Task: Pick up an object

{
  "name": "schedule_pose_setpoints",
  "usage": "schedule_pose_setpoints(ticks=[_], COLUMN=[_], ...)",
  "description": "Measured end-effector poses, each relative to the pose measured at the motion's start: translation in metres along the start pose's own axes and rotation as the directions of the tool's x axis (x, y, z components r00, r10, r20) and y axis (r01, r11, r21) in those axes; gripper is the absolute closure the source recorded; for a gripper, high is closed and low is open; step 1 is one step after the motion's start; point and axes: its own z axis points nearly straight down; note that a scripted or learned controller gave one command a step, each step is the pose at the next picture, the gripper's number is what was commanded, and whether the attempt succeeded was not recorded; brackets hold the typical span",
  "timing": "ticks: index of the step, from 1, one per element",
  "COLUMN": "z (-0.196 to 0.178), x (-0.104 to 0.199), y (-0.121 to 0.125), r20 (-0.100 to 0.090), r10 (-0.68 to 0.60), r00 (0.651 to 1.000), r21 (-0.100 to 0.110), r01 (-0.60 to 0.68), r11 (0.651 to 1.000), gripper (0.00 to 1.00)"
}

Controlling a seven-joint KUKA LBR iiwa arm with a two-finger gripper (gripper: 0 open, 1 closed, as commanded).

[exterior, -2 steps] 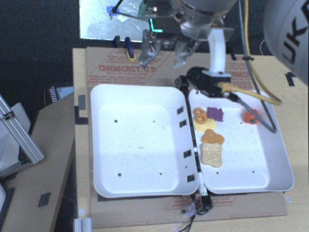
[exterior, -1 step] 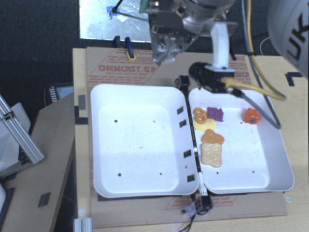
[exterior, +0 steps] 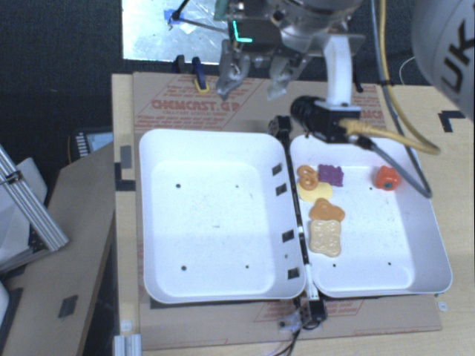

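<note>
Writing on the board: I read red letters "CHEMCAST" on the brown cardboard sheet (exterior: 185, 104) that lay under both bins; smaller red print was near it, but too fine for me to read.
Writing on the arm: on the grey arm body (exterior: 445, 43) at the top right I saw large dark letters, perhaps "UK", cut by the picture edge.
Left bin: the left bin (exterior: 211, 217) was a shallow white tray with some small dark dots on its floor.
Right bin: the right bin (exterior: 423, 236) touched the left bin along the middle seam and held all the small things.
Contents, upper row: an orange pretzel shape (exterior: 306, 175) lay just beside a purple block (exterior: 331, 175); an orange-red piece (exterior: 386, 177) lay well apart, toward the right wall.
Contents, lower group: a pale yellow piece (exterior: 314, 192) sat under the pretzel, then an orange flat shape (exterior: 326, 212), and touching it a beige toast-like slab (exterior: 325, 237).
Gripper: the gripper (exterior: 252, 80) hung above the cardboard behind the bins, its two fingers spread apart and nothing between them.
Task thing: every object that I could pick lay in the right bin, away from the gripper.
</note>
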Motion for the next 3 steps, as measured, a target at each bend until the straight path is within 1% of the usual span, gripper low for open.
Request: schedule_pose_setpoints(ticks=[3], z=[0.0], x=[0.0], y=[0.0], r20=[0.0], r10=[0.0], r00=[1.0], r21=[0.0], r01=[0.0], r11=[1.0], gripper=[0.0])
